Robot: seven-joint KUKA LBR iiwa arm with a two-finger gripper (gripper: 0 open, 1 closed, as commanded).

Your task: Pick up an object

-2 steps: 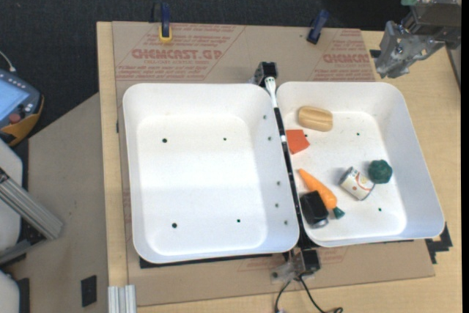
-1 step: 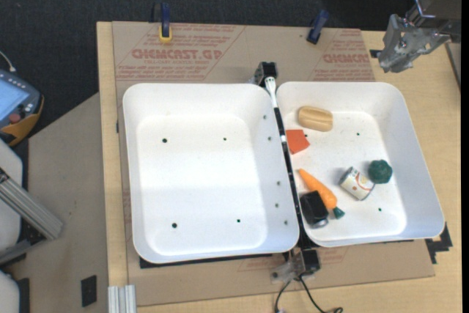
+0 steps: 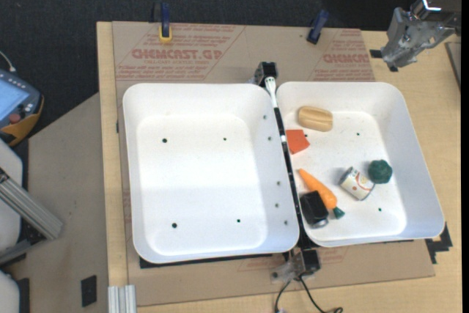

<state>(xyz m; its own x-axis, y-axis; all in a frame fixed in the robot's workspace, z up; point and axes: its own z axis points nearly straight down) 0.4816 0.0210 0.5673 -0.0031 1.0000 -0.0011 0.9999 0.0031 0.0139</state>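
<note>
Currently the gripper sits above the right bin's far corner. Its finger state cannot be determined. A carrot lies inside the bin.

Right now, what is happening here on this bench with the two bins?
A robot arm is set to pick up an object. Its gripper is at the upper right, outside the right bin, touching nothing. All the items lie in that bin: a tan bread roll, an orange block, a carrot, a black object, a small white can and a green ball.
</note>
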